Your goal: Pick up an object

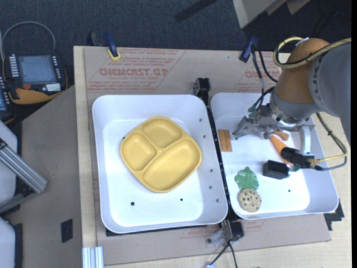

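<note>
Two white bins are seen side by side on a cardboard-coloured bench sheet (167,66), on which reddish lettering is printed, readable as "CHEMCAST GP" or close to it, and repeated faintly toward the right. The left bin (106,149) is occupied by a yellow divided plate (160,153) with three compartments. In the right bin (318,194), the arm (312,77) is brought in from the right, and the gripper (257,128) is held low over the bin's upper part; whether it is spread or pressed together cannot be told. An orange carrot-like piece (279,144) is seen just beside it, partly covered. A small black block (276,169) lies near the middle, a green leaf-shaped piece (246,178) below it, and a cookie (249,200) just under that. A tan strip (224,140) lies by the bin's left wall
</note>
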